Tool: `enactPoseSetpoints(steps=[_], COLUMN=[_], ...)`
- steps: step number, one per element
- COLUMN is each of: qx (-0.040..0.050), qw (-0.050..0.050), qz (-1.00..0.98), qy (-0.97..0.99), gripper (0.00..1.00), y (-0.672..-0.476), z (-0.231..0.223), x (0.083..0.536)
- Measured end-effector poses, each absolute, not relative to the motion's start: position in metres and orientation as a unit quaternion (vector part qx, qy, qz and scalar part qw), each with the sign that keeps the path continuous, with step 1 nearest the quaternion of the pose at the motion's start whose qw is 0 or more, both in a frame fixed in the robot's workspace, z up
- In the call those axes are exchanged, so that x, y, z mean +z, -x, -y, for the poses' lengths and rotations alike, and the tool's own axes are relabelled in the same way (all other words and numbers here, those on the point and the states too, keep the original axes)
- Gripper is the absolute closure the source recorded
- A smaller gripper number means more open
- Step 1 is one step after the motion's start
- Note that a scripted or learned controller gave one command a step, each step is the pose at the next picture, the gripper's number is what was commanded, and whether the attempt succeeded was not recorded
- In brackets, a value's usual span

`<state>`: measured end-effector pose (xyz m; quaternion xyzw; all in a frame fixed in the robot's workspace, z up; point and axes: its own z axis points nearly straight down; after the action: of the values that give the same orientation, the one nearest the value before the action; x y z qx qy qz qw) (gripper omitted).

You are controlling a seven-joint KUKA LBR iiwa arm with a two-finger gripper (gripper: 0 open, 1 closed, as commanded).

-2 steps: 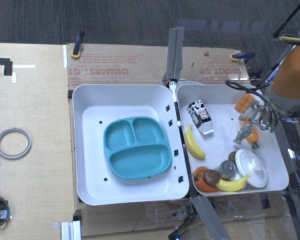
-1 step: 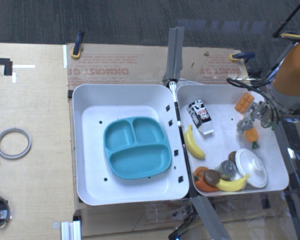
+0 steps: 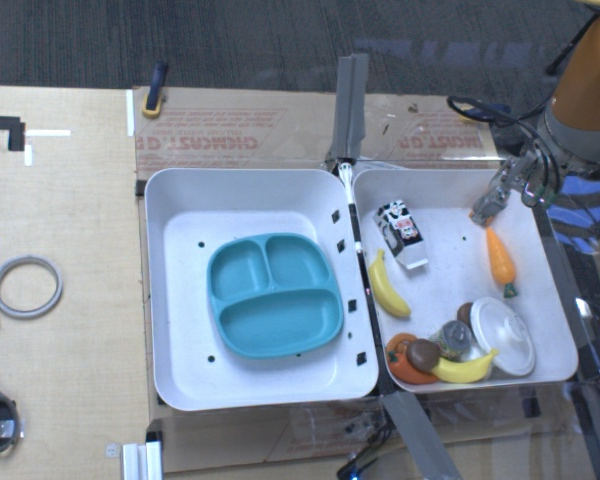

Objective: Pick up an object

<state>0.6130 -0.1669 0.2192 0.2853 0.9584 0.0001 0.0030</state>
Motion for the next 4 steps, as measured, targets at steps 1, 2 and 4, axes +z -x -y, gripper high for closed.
enactPoseSetpoints(steps=[1, 2, 4], qx=[-0.0001, -0.0001, -0.0003], qw=[0.000, 0.001, 0.001], qz=[-0.939, -0.929, -0.977], qy=[-0.345, -0.371, -0.215], gripper=[1.00, 1.00, 1.00], y=[-0.558, -0.558, -0.607], z=[0.114, 0.062, 0.111], x=[0.222, 0.256, 0.165])
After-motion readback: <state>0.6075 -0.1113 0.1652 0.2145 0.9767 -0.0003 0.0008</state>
